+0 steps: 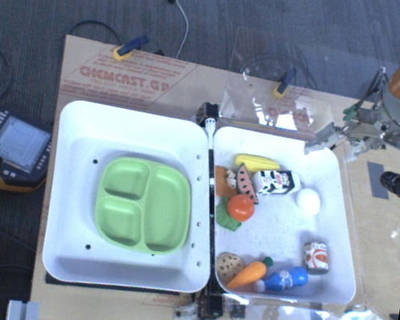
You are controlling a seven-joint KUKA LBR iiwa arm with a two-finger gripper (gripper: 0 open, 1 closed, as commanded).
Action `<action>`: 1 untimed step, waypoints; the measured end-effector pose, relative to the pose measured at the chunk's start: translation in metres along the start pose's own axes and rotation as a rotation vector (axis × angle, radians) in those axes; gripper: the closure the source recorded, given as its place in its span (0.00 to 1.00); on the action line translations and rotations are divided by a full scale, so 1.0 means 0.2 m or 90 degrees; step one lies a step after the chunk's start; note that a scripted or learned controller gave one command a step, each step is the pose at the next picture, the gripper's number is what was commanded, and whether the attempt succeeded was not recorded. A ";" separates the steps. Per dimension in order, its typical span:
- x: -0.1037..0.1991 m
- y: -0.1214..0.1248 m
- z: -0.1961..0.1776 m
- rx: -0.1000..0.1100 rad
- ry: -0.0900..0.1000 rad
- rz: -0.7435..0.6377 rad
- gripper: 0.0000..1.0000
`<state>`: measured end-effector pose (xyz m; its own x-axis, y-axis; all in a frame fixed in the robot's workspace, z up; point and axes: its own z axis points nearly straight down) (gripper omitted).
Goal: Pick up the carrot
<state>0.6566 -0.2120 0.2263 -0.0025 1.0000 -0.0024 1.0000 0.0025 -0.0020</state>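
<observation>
The carrot [248,274] is orange with a small green top and lies slanted at the front edge of the right bin [342,217]. It sits between a round cookie [228,263] and a blue bottle [287,279], touching or nearly touching both. My gripper [337,143] hangs over the far right corner of that bin, well behind the carrot. It is open, with nothing between its fingers.
The right bin also holds a banana [257,162], a watermelon slice [247,184], a cow-print carton [277,182], a white egg [308,202], a tomato [240,207] and a small can [316,257]. A green divided plate [144,204] lies in the left bin [82,136].
</observation>
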 end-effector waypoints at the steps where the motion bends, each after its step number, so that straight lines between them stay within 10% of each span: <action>1: 0.16 -0.30 0.23 0.004 0.001 -0.037 0.00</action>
<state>0.5957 -0.1805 0.1806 -0.0605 0.9982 -0.0005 0.9981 0.0605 -0.0086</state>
